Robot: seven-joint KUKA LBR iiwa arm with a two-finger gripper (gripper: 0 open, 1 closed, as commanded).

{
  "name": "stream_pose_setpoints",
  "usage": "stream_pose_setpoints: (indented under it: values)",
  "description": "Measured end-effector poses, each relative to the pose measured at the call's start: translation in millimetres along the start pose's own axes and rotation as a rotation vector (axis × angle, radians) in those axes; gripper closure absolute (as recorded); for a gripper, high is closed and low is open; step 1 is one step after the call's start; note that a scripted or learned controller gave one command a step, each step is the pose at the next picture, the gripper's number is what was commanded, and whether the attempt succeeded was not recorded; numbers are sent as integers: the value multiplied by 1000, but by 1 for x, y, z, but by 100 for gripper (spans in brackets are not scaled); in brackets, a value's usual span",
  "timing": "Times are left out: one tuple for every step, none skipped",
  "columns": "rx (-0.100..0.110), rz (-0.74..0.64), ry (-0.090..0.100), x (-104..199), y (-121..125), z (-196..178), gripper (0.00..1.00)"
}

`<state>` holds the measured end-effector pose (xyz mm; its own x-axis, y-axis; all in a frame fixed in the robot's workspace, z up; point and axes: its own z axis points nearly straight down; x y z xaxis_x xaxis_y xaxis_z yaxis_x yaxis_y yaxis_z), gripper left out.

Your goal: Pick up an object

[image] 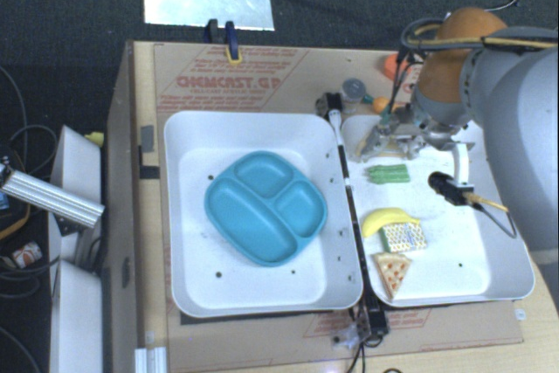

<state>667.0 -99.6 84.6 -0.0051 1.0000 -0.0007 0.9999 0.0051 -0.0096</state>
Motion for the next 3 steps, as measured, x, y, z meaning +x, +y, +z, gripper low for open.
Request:
stream_pose_setpoints:
  values:
    - [-11,4,1,3,-43,0,0]
    - [0,2,1,9,0,0,0]
    - [-11,4,0,12,-31,0,0]
